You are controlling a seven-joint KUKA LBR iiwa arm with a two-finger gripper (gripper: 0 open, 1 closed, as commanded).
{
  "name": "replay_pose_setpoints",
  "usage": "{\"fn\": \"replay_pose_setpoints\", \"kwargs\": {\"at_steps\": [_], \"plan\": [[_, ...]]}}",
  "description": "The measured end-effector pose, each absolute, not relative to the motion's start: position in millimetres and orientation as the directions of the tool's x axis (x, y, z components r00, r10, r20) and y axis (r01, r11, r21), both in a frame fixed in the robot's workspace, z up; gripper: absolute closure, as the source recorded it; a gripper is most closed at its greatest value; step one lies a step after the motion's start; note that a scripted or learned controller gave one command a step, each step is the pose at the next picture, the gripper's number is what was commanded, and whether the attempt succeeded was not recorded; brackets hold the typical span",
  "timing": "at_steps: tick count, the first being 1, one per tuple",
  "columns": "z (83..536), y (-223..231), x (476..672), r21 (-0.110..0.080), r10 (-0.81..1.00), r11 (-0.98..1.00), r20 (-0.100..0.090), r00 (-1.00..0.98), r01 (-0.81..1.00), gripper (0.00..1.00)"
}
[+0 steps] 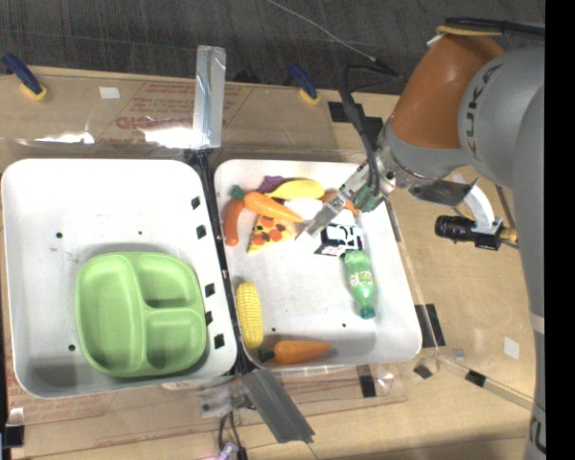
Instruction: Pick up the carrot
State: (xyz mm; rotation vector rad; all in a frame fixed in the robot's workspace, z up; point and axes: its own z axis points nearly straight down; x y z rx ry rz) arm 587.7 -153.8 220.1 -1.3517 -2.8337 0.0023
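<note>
- While the gripper (337, 206) hangs slanted over the right bin's (402, 300) far edge, its fingers look parted and hold nothing.
- One carrot (272, 206) lies there among toys, reachable; another (301, 351) rests against the near edge.

The arm (479, 113) runs off the right edge, so its base is cut away. A purple thing (271, 183) is mostly hidden behind the banana (297, 190). Whether the gripper (340, 202) is spread or closed cannot be told, and the printed card (337, 241) below it is partly covered.
</note>
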Motion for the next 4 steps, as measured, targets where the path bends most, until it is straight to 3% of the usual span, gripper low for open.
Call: {"fn": "replay_pose_setpoints", "kwargs": {"at_steps": [1,2,3,4], "plan": [[208.8,-117.8,617.3,0.002,0.466,0.885,-0.003,-0.885,0.466,0.0],[188.8,-97.7,604.0,0.0,0.084,0.996,0.001,-0.996,0.084,0.0],[106.3,-90.2,597.2,0.001,0.104,0.995,0.011,-0.995,0.104,0.0],[101.4,-96.8,600.7,0.0,0.062,0.998,0.002,-0.998,0.062,0.0]]}}
